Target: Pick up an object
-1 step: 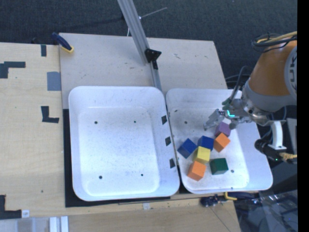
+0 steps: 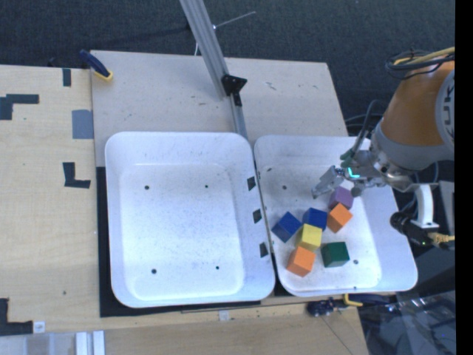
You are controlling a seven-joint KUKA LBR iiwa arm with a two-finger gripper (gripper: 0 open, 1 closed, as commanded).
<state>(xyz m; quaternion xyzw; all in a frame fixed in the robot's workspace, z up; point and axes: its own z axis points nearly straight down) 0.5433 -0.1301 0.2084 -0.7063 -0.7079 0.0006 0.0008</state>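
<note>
Several small cubes lie in the right bin [image 2: 295,154]: a purple one [image 2: 343,197], two orange ones [image 2: 339,217] [image 2: 301,260], two blue ones [image 2: 286,226] [image 2: 315,217], a yellow one [image 2: 310,236] and a green one [image 2: 335,254]. My gripper [image 2: 338,186] hangs low over the right side of that bin, open, one grey finger [image 2: 322,185] slanting out to the left. The purple cube sits right under the gripper's tip, touching the orange cube below it. I cannot tell whether the fingers touch it. Nothing is lifted.
The left bin [image 2: 118,198] stands beside the right one, sharing a raised middle edge. A slanted metal pole [image 2: 211,43] crosses the bench from the top. A blue and yellow tool [image 2: 96,63] lies at the bench's far left corner. The arm's grey and orange body [image 2: 417,117] fills the right side.
</note>
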